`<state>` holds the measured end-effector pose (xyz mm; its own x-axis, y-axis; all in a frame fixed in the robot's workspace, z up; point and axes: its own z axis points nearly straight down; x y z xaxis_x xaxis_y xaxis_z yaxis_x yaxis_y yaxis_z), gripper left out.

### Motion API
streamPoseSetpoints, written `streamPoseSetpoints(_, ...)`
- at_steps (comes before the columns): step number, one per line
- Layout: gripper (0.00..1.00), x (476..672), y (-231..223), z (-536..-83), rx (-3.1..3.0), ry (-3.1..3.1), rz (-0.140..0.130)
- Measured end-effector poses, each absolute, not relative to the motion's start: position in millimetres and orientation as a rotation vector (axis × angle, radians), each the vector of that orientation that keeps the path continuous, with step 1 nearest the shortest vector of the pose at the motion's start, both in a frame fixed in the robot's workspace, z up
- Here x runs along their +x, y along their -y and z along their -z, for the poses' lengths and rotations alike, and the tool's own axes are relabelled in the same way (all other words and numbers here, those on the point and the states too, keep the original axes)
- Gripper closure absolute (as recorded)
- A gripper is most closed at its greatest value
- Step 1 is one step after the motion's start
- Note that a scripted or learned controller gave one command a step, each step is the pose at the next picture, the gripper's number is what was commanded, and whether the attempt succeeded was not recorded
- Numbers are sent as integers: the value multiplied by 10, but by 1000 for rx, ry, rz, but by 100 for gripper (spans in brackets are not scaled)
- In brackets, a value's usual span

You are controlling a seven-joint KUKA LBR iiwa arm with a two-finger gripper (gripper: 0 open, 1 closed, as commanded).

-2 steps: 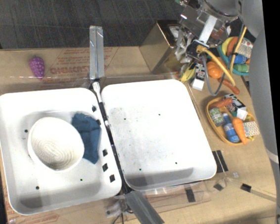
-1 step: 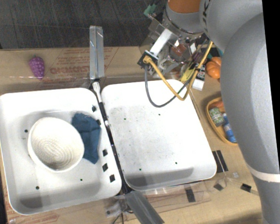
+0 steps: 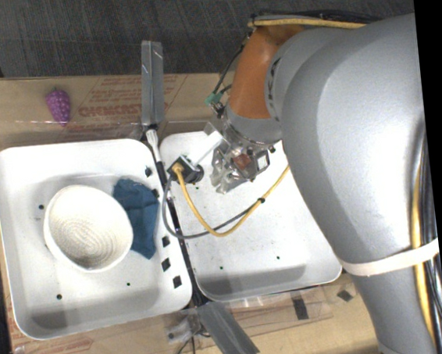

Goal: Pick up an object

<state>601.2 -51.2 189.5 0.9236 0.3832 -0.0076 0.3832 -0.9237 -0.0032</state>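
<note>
Hand [image 3: 232,167] hangs over the right bin [image 3: 293,263], near its upper left corner; whether it grips or gapes, I cannot tell. Over in the left bin [image 3: 23,232], a white woven hat [image 3: 89,227] lies round, with a blue cloth [image 3: 140,212] touching its right edge, long axis running top to bottom.

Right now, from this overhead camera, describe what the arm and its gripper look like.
The arm is a bulky, rounded, light grey casing, with an orange band above the wrist. The gripper is a small, metallic grey unit. A yellow cable loops from it, and a pale strap circles the arm's casing.
</note>
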Motion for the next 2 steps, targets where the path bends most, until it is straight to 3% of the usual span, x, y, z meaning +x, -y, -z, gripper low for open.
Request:
streamPoseSetpoints(1, 100, 5701, 1506, -1721, -3039, 784, -7)
streamPoseSetpoints(2, 100, 5600, 2103, -1371, -2846, 1318, -6)
